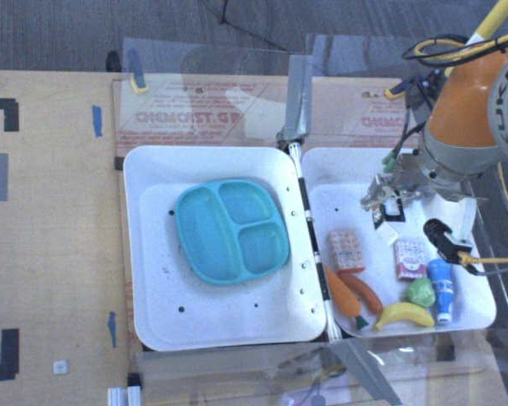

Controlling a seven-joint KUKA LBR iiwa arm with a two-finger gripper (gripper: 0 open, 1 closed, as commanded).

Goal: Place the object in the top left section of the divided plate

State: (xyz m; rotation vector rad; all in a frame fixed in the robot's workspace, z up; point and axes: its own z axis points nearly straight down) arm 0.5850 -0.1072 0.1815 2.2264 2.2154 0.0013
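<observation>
**Arm over the right bin, plate waiting in the left**

While the grey arm with its orange band reaches in from the right, two shallow white bins sit side by side on the bench; the left white bin carries a turquoise plastic divided plate, whose three sections hold nothing; the right white bin carries the small items. The metal two-finger gripper hangs above the upper middle of the right bin, apart from every item; whether its fingers are wide or narrow cannot be told at this slant, and nothing shows between them. Along the bin's lower part lie an orange toy carrot by the left wall, touching a smaller orange-red piece; a yellow toy banana at the front; a blue bottle just right of a green lumpy toy; a pink printed carton above these; a small patterned box nearer the middle.
</observation>
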